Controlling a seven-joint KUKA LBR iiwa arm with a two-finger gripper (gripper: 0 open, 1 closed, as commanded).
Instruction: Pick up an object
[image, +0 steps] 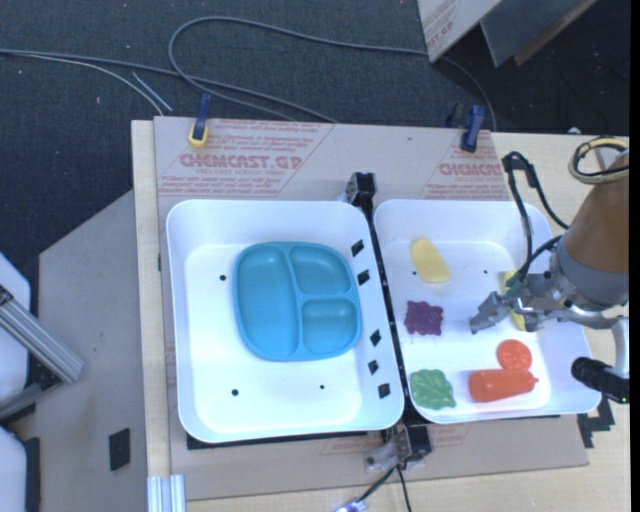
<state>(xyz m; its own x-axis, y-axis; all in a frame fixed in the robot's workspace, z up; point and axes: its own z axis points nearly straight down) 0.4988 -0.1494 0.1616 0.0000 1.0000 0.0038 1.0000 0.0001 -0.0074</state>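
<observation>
The right bin holds several toy foods: a yellow piece near the back, purple grapes, a green leafy piece, a red round piece and an orange-red long piece. My gripper hangs low over the right side of this bin, just right of the grapes and above the red round piece. A small yellow object shows partly beneath the gripper; whether it is touched I cannot tell.
The left bin carries a blue divided plate. A black divider with clips runs between the bins. Cables loop near the arm at the right. Cardboard lies behind the bins.
</observation>
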